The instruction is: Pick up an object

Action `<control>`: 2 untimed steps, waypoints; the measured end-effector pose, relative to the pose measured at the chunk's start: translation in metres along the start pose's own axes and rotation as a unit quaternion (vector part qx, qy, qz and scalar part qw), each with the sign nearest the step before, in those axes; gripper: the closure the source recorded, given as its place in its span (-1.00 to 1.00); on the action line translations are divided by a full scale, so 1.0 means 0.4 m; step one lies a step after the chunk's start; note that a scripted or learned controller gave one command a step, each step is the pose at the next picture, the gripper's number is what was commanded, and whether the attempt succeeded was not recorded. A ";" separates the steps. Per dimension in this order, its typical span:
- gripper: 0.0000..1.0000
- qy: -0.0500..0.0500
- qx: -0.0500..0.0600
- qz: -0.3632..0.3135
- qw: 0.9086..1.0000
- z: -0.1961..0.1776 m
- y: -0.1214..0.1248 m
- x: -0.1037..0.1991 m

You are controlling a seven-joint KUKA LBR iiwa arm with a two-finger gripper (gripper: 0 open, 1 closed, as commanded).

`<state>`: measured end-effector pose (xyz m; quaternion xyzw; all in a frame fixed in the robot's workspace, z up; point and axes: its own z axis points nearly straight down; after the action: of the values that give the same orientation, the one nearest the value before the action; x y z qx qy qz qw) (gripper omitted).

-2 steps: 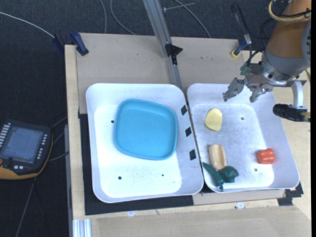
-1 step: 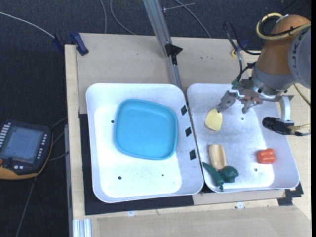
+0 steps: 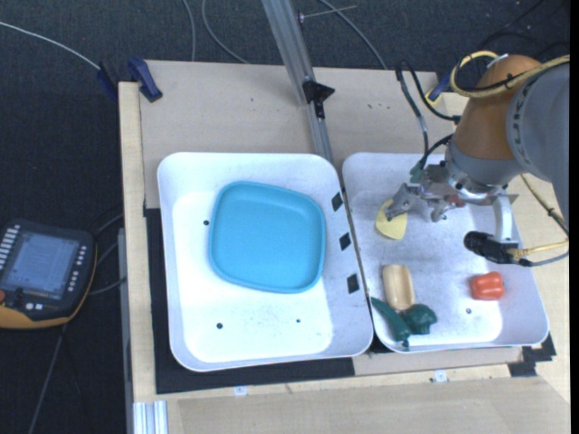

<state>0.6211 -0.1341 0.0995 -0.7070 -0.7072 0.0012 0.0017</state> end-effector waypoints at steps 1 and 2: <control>1.00 0.000 -0.003 0.000 1.000 -0.034 0.004 0.000; 1.00 -0.001 -0.004 0.000 1.000 -0.142 0.014 -0.004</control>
<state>0.6268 -0.1356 0.1562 -0.7070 -0.7072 -0.0013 -0.0018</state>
